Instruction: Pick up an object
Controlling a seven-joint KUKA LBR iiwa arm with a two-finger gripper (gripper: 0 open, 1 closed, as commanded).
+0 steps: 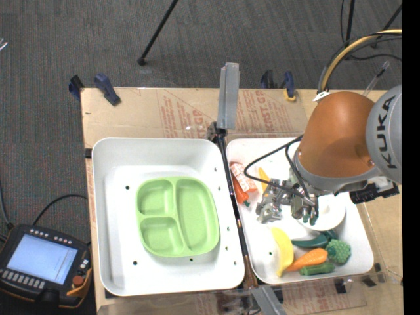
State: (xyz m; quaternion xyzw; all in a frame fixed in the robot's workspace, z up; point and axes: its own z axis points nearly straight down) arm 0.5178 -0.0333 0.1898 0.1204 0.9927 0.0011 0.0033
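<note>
So the gripper (287,205) hangs over the right bin (365,241), just above the banana (283,247) and carrot (308,259). Honestly can't tell if the jaws are apart.

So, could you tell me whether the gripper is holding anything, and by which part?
Nothing shows between the fingers of the gripper, which hangs above the right bin.

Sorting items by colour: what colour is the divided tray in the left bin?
Light green; the divided tray shows clearly in the camera view.
</note>
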